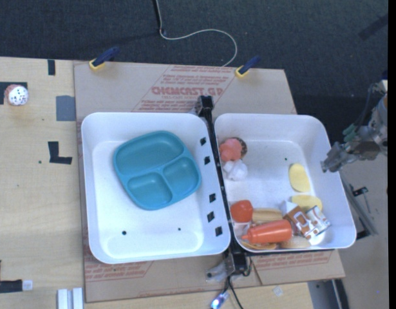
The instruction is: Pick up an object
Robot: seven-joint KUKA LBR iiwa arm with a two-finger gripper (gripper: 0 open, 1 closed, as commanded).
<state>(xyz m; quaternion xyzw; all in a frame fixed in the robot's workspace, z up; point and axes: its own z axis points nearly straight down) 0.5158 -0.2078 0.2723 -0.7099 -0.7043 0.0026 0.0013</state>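
**Gripper Waits at the Right Bin's Edge, Toys Piled Below**

My gripper (333, 161) hangs just outside the right wall of the right bin (313, 126), above the surface (30, 192), with nothing seen between its parts; whether it stands apart or together I cannot tell from this slant. The things to pick lie inside that bin. A pink round piece (230, 149) sits at the far left, against the divider, with a small white lump (236, 169) just near of it. A yellow oval (299, 177) lies toward the right wall, and a second yellow piece (305, 201) rests just near of that. In the near corner a red tomato-like ball (241, 210), an orange carrot-shaped toy (268, 232) and a red-and-white patterned block (307, 223) crowd together, touching. The left bin (94, 172) holds a blue divided plate (157, 169), tilted askew, well apart from my gripper. Two blue-and-yellow clamps (105, 56) pin the cardboard at the far edge.
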